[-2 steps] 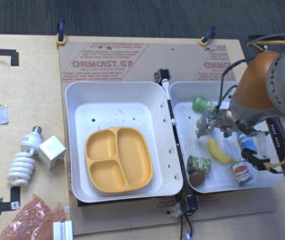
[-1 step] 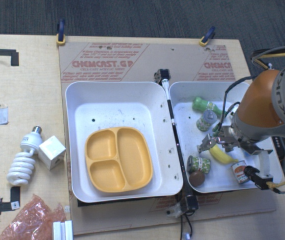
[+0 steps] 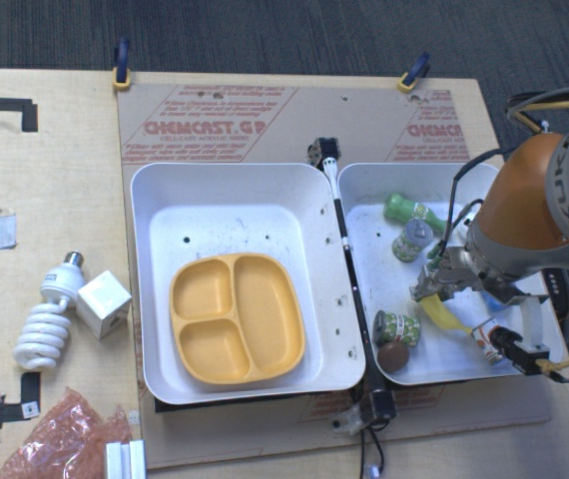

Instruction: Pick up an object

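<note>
Brown board [image 3: 294,108] printed with red lettering carries two shallow white bins; dark carpet lies beyond its far edge. Arm [image 3: 534,208] enters from the right, orange band over the right bin [image 3: 364,193].

Gripper [image 3: 432,285] sits low in the right bin. Finger state: cannot tell, the wrist hides the tips. No object visible between the fingers.

Yellow piece [image 3: 442,313]: just beside the fingers, on their near side, lying on the bin floor. Contact unclear.
Small green-patterned can [image 3: 398,327]: near the fingers, toward the front-left corner, on its side.
Brown round object [image 3: 394,356]: just past the can, touching it or nearly so.
Greyish bottle [image 3: 412,239]: just beyond the fingers, toward the far side.
Green bottle [image 3: 410,211]: farther back again, tilted.
Left bin [image 3: 165,198]: well apart from the fingers, holding a yellow divided plate [image 3: 237,317] with three compartments.
Spiral light bulb [image 3: 47,317] and white cube [image 3: 104,302]: on the bench left of the bins, touching or nearly so.
</note>
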`<state>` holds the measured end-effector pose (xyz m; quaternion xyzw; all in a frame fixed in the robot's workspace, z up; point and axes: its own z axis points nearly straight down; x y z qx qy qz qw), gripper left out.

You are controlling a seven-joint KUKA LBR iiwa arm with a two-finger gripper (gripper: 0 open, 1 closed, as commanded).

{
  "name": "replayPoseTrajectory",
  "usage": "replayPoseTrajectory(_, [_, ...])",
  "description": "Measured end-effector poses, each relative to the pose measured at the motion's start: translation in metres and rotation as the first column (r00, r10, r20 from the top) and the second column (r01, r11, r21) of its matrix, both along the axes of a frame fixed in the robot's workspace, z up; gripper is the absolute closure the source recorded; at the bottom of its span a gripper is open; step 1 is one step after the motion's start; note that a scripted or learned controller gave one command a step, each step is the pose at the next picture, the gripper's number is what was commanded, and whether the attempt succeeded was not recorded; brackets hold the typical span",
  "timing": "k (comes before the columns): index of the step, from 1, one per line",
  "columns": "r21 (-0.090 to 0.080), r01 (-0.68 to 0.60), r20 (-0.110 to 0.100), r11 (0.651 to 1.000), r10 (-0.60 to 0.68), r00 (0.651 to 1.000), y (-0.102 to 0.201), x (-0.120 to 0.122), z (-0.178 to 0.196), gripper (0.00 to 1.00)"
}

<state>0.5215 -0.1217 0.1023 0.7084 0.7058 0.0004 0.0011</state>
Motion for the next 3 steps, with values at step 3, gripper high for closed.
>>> replayPoseTrajectory(3, [-0.002,-0.009,0.002,1.0,0.009,1.0,0.107,-0.004,0.159,1.0])
